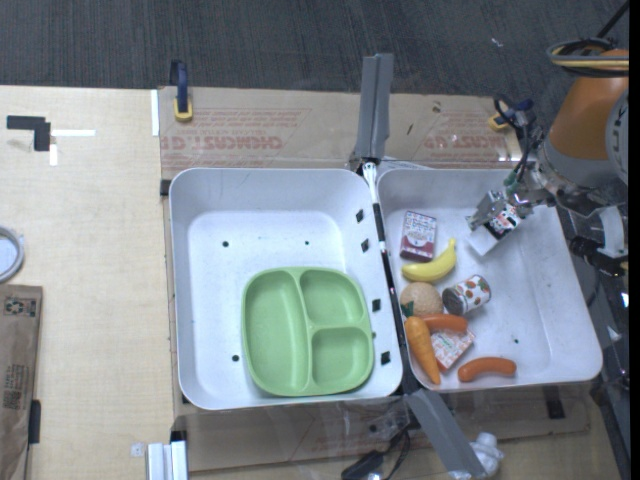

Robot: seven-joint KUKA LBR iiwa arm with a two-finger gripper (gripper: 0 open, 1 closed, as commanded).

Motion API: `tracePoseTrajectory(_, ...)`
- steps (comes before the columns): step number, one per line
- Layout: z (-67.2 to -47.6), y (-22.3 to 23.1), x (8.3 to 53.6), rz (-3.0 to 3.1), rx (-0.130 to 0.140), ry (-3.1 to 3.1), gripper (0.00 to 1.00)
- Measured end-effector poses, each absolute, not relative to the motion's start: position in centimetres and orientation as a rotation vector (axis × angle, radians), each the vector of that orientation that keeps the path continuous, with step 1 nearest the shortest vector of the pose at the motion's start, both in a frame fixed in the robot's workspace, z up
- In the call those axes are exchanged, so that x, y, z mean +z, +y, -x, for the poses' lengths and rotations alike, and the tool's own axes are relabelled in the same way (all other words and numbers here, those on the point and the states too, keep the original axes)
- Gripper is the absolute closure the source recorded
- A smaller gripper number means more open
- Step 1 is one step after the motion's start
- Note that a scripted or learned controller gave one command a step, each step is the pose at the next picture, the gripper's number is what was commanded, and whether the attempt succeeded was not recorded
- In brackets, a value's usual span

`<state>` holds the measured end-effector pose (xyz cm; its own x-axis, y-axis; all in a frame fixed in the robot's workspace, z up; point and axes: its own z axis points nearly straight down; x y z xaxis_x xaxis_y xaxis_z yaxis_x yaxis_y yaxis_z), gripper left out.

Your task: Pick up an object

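The banana (432, 263) is the candidate we judge closest to the gripper (496, 219); it lies in the right bin (545, 303), near the divider, just below a small red box (419, 235). The remaining items cluster along the same side: a round bun (421, 298), a can (467, 294) on its side, a carrot (421, 349), a flat packet (453, 349) and a sausage (486, 369). The gripper hangs over the bin's bare upper right corner, apart from every item. We cannot tell how far it is open; we see nothing held. The left bin (182, 268) holds only a green divided tray (308, 330), so we expect picking to be done on the right.
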<state>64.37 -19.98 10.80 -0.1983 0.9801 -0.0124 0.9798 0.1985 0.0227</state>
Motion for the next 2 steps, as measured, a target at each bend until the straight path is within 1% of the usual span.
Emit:
tracePoseTrajectory(1,-64.83,-20.16,12.40,-1.959,0.022,2.400,1.00)
tracePoseTrajectory(2,-64.63,-20.12,12.01,-1.964,0.017,2.404,0.00)
